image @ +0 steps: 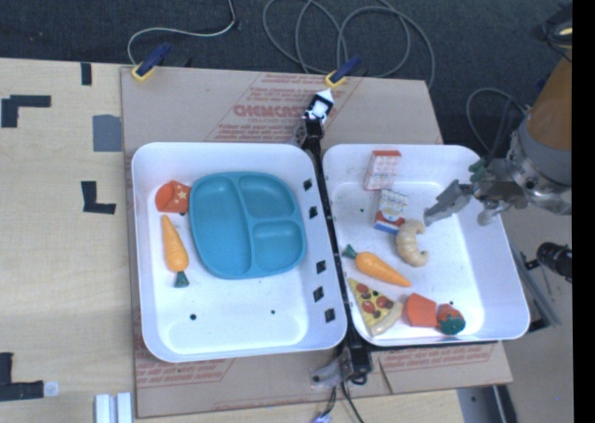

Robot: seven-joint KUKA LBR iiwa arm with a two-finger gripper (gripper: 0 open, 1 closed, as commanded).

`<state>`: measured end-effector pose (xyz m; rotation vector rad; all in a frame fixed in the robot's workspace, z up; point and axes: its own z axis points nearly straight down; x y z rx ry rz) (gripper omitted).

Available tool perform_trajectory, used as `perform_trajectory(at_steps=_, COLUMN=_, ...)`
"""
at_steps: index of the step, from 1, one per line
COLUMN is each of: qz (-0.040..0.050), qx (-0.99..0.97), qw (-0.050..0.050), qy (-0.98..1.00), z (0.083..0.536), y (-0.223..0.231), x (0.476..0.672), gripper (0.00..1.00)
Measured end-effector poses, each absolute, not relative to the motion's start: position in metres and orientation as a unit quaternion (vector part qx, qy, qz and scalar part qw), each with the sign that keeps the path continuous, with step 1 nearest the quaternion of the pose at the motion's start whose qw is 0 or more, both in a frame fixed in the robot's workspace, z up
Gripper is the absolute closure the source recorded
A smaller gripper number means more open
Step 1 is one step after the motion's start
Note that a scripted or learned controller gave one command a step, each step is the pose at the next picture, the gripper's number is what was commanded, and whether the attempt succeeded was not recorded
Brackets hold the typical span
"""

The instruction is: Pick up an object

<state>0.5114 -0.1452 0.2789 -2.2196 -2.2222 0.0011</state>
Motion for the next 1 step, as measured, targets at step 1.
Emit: perform_trajectory(at_steps=1, qz=-0.0008, qx=-0.707, qw=-0.001, qy=-0.707, z=0.0861, y=-0.1494, x=0.4991, gripper=0.0)
